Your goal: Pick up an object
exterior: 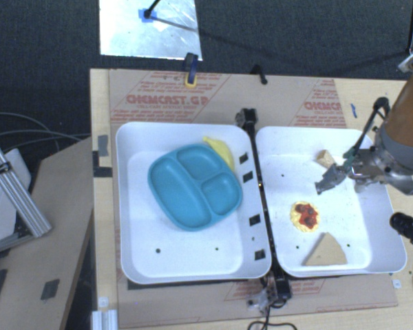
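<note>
In the right bin (282, 260) lie three items: a small tan chunk (325, 158) near the back, a round yellow piece with red topping (305, 216) in the middle, and a tan wedge (325, 251) near the front. My gripper (325, 183) hangs over the right bin, coming in from the right. Its dark tip sits between the tan chunk and the round yellow piece, a little above and to the right of the latter. Nothing shows between its fingers.
The left bin (144, 260) holds a blue divided plate (193, 186) with a yellow object (221, 149) tucked behind its far edge. A black divider with clips (256, 184) separates the bins. The arm's body (406, 129) covers the right bin's far right side.
</note>
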